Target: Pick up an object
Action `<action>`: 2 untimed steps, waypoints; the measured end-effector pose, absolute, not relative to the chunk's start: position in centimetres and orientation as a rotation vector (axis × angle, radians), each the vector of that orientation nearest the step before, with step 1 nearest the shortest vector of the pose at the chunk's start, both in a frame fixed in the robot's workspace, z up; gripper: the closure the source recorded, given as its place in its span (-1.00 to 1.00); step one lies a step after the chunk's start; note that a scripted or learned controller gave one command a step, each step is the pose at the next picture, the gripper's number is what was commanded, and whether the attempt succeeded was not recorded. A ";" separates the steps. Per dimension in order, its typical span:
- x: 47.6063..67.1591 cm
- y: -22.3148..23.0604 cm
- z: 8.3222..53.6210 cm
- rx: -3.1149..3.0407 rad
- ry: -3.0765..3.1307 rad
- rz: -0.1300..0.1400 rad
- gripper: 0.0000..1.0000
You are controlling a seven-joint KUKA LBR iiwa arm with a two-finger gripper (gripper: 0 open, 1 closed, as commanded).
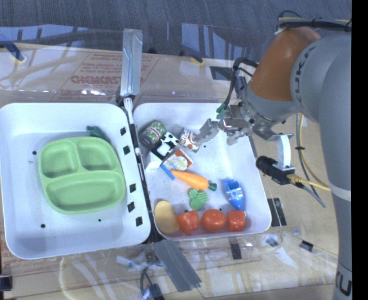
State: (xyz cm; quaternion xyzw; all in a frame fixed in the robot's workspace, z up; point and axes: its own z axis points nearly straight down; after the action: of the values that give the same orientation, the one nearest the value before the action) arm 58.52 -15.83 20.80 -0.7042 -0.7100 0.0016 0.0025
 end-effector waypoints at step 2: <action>50.1 -10.9 9.1 -2.138 -2.294 0.003 -1.00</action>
State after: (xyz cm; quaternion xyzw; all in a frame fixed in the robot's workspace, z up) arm 50.08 -10.85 9.08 -0.6818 -0.7316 0.0011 0.0027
